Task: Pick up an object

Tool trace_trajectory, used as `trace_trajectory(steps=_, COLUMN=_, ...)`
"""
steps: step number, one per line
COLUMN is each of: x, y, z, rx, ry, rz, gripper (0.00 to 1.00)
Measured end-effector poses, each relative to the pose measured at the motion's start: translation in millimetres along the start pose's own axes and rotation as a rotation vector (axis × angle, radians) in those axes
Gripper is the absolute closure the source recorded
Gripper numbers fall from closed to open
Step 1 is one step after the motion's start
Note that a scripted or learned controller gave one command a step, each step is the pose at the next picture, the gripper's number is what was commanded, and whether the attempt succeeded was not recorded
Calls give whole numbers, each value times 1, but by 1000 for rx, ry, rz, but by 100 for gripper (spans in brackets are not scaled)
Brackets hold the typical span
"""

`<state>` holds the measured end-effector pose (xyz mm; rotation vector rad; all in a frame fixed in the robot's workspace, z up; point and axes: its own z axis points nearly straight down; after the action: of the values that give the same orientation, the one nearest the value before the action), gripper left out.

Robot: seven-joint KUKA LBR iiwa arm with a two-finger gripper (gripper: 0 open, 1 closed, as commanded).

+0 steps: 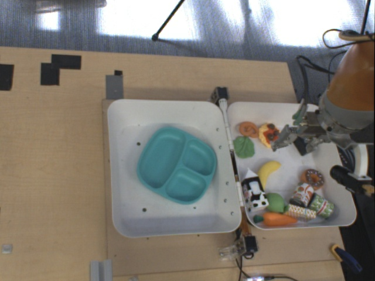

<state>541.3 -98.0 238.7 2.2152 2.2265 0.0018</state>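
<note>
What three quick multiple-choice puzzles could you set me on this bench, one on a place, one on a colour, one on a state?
1. Where does the divided plate lie?
A. Left bin
B. Right bin
C. On the bare bench

2. What colour is that plate?
A. Red
B. Teal
C. Yellow

3. How does the banana stand to the tool?
A. Clamped in it
B. Lying in the bin, apart from it
C. Hanging from the arm

Answers: 1 A, it sits inside the left bin. 2 B, it is blue-green all over. 3 B, it rests on the floor of the right bin, below the tool.
</note>
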Motion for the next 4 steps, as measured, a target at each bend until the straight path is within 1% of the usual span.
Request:
trace_trajectory(steps=1, x=-35, y=-7, z=140, rx=-11, ry=-1, rz=2, gripper=0)
trace_trajectory(steps=2, x=-81, y=53, z=153, rx=-4, ry=-2, rz=2, gripper=0)
trace_trajectory(steps=3, x=-36, y=-54, z=150, rx=-4, ry=-1, rz=3, gripper=0)
trace_trajectory(steps=4, x=-36, y=-51, z=139, rx=-9, ry=-1, rz=4, gripper=100)
